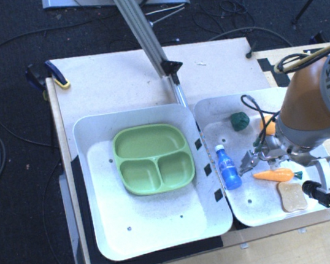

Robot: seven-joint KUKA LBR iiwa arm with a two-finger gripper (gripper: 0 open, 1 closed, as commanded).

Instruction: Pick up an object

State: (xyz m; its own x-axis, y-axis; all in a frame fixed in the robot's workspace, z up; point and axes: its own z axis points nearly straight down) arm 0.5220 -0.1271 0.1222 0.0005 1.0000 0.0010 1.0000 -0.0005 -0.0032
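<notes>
My gripper (pixel 248 161) hangs low over the right bin (pixel 252 211), its metal fingers pointing left and standing open with nothing between them. Just left of the fingertips lies a blue bottle (pixel 227 168) with a white cap, close to them but apart. An orange carrot (pixel 274 175) lies right below the gripper. A tan slice of bread (pixel 292 196) rests near the bin's front right corner. A dark green lump (pixel 239 121) sits toward the back of the bin. A small orange thing (pixel 268 125) peeks out from behind the arm.
The left bin (pixel 106 231) holds a green divided plate (pixel 154 158). A metal pole (pixel 144 29) slants down from the top to the bins' shared back edge. The arm's grey and orange body (pixel 313 105) covers the right bin's right side.
</notes>
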